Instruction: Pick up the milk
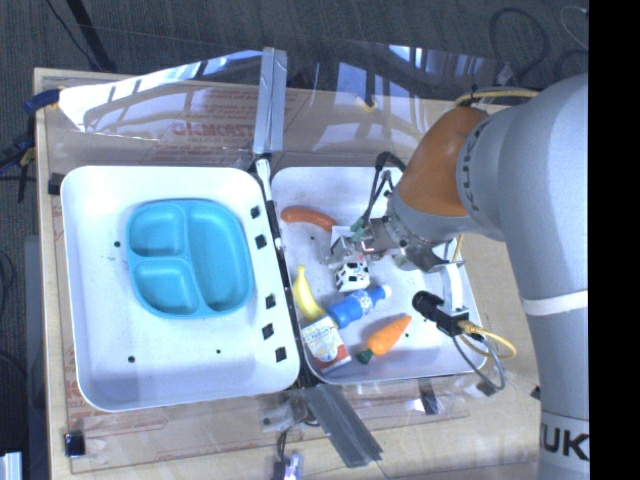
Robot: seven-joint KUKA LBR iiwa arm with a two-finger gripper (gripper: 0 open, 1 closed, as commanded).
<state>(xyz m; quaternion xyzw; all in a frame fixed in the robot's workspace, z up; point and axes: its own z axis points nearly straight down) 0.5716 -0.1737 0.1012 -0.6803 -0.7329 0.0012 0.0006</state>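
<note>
The milk (350, 276) is a small carton with black and white cow patches, lying near the middle of the right bin (440, 368). My gripper (352, 249) hangs directly over the carton's far side, very close to it or touching it. The grey arm with its orange band (445, 168) reaches in from the right. The wrist hides the bin floor behind the carton.
Around the milk lie a sausage (306, 218), a banana (304, 294), a blue bottle (357, 306), a carrot (386, 335) and a small labelled box (323, 343). A blue divided tray (190, 258) sits in the left bin (90, 368). A black cable connector (432, 309) hangs at the right.
</note>
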